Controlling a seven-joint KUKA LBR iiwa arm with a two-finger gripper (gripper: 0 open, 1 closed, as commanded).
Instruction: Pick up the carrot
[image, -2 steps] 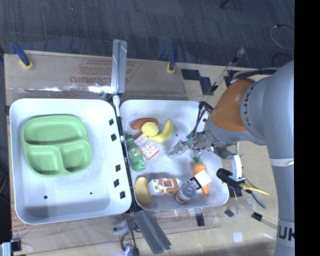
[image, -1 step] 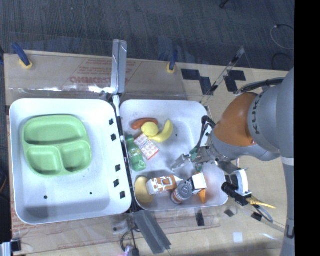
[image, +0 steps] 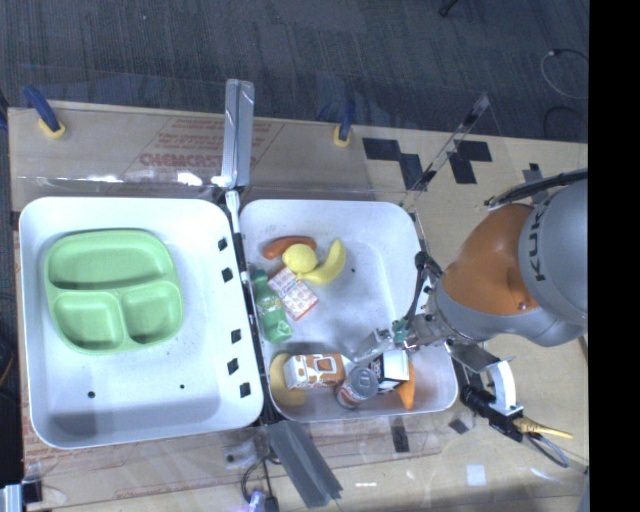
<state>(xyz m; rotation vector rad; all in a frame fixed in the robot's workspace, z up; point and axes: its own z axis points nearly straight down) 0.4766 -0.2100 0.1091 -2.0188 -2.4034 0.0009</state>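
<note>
Seen from the fixed camera above the tabletop (image: 120, 140), the grey arm (image: 520, 275) with its orange band reaches in from the right, its pincer (image: 392, 352) low over the front right corner of the right bin (image: 395, 225). Whether the pincer is spread or closed cannot be told, for its tips are lost among the clutter. The carrot (image: 406, 388), orange and small, lies at that bin's front right corner, just beside the pincer and next to a round silver can (image: 358, 384). A brown and white carton (image: 315, 371) rests on its side near the front wall. Farther back sit a yellow banana (image: 330, 264), a lemon (image: 298, 258), a red sausage-shaped item (image: 285, 244), a green bottle (image: 270, 305) and a small printed box (image: 293, 293). The left bin (image: 60, 410) holds a green divided tray (image: 112, 290).
</note>
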